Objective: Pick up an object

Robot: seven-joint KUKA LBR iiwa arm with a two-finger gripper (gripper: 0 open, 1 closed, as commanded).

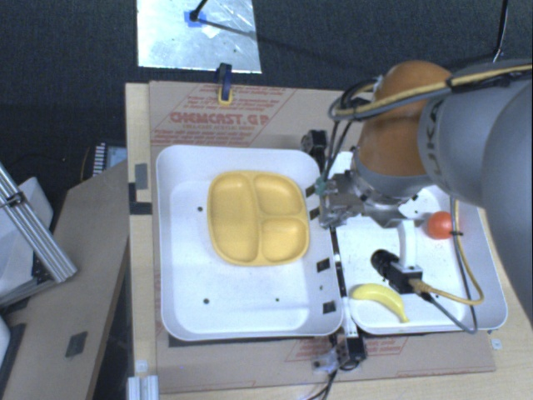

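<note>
Object: a small curved yellow banana (379,299), which I judge the likeliest pick, lying flat in the near-left corner of the right-hand shallow white bin (433,261).
Long axis: roughly left to right, with the right tip slanting toward the near side.
Key relation: the banana lies to the near side of the two-finger gripper (331,209) and slightly to its right, clearly apart from it. A reach would have to travel toward the near edge, and the jaws would close best across the short width.
Gripper position: low at the far-left side of the right bin, close to the wall shared by the two bins.
Gripper state: cannot be told from this angle, and nothing is seen held.
Other candidates: a small orange-red ball (439,223) to the right of the gripper in the same bin, and a yellow three-compartment plastic plate (256,217) in the left-hand white bin (183,290), its right edge just beside the gripper.
Arm: the grey arm with its orange band (400,123) overhangs the far part of the right bin.
</note>
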